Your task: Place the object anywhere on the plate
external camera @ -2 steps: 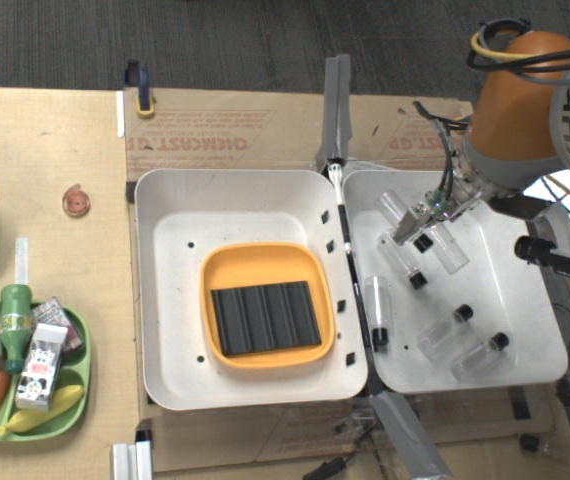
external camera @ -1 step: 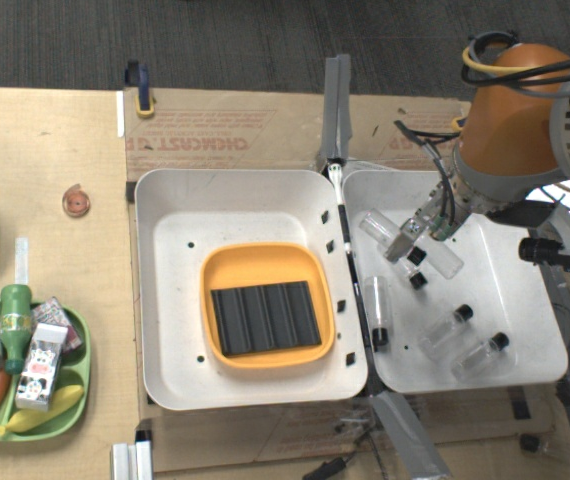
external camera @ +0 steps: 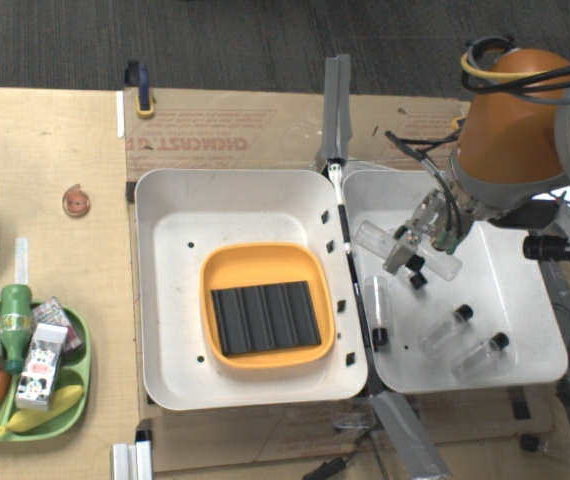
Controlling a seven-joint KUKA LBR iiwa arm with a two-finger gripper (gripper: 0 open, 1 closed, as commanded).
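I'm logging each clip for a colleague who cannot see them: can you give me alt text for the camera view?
The arm's pincer hangs over the right bin, above several clear vials with black caps. In the left bin sits an orange plate carrying a dark ribbed block. On the bench's left, a green tray holds toy food.

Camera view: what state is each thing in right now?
Orange plate: in left bin, dark ridged slab lying flat on it.
Clear vials: lying on their sides, scattered in right bin.
Tool: low over right bin, beside a vial.
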